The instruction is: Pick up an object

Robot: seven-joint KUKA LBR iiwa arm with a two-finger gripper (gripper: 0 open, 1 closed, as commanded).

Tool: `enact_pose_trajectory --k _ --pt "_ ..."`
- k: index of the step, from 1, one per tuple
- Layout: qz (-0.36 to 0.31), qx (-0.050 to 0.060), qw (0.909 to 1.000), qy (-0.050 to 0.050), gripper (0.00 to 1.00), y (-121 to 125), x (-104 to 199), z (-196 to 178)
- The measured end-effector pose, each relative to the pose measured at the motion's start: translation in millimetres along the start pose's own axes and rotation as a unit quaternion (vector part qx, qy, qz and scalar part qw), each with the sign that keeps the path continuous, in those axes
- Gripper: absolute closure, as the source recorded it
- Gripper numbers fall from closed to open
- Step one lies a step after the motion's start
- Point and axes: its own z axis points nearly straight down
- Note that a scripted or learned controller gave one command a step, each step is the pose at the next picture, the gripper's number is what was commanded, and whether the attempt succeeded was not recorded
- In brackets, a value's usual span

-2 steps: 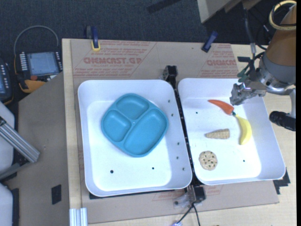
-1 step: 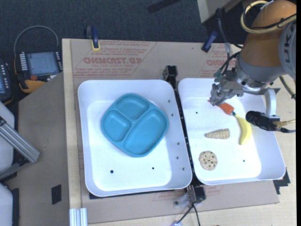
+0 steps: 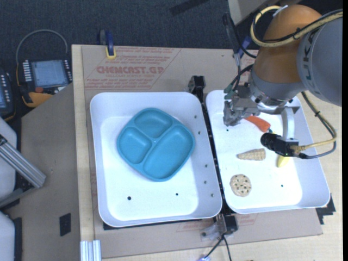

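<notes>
Gripper hangs over right bin just beside the orange carrot, finger state I cannot tell, w/ nothing visibly held; prob. risk: descent misses carrot and hits bin floor.

1. Blue divided plate: three compartments, rounded corners, lying flat and upright near the middle of the left bin, left of frame centre, turned at an angle to the bin walls.
2. Round cookie: tan with dark specks, lying flat in the lower part of the right bin.
3. Cone-shaped item: pale beige and ribbed, on its side, point toward the left, just above the cookie.
4. Orange item: elongated, lying at a slant in the right bin's upper part, partly hidden.
5. Yellow item: small, right of the cone, partly hidden.
</notes>
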Motion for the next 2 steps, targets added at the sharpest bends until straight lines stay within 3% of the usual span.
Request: enact_pose_trajectory --k 2 --pt "0.0 -0.002 1.0 -0.001 1.0 13 102 15"
